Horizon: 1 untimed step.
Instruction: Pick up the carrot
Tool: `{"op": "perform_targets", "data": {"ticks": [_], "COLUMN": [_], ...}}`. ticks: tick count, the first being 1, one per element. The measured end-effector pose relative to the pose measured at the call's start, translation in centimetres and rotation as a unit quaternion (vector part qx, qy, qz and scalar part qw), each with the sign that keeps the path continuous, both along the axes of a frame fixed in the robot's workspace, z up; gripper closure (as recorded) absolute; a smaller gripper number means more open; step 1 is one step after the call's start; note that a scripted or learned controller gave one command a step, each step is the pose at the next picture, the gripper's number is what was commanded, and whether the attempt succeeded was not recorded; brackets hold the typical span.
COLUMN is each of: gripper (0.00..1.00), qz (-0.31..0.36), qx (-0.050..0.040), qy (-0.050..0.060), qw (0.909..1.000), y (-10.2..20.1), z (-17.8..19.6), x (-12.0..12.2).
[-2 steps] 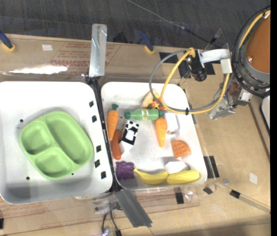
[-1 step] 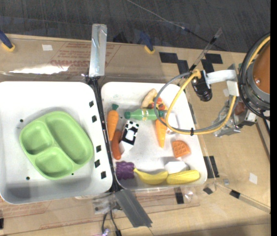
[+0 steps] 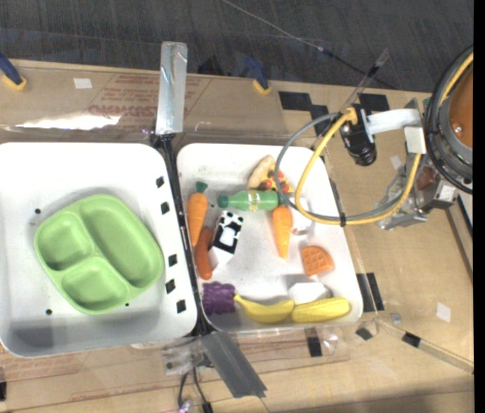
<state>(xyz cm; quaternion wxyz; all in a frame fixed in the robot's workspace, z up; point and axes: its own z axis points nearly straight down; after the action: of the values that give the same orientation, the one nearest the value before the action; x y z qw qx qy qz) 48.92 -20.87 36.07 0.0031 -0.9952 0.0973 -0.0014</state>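
White bins (image 3: pixel 2 231), cardboard-covered bench (image 3: pixel 414 308), dark carpet (image 3: pixel 225 7) behind

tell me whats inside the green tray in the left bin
The green tray in the left bin shows three compartments, all bare green plastic. Whatever lies under the tray is covered.

A green divided plate (image 3: pixel 98 252) sits in the left bin (image 3: pixel 2 231). In the right bin (image 3: pixel 251 155), lower frame: banana (image 3: pixel 261 309), corn (image 3: pixel 320 310), grapes (image 3: pixel 219 297); a green bottle (image 3: pixel 249 200) higher up.
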Motion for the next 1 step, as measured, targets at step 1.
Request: {"op": "perform_targets", "data": {"ticks": [1], "gripper": [1.00], "qz": [0.000], "qx": [0.0008], "qy": [0.001], "qw": [1.0000], "y": [0.09], "z": [0.44], "x": [6.04]}}
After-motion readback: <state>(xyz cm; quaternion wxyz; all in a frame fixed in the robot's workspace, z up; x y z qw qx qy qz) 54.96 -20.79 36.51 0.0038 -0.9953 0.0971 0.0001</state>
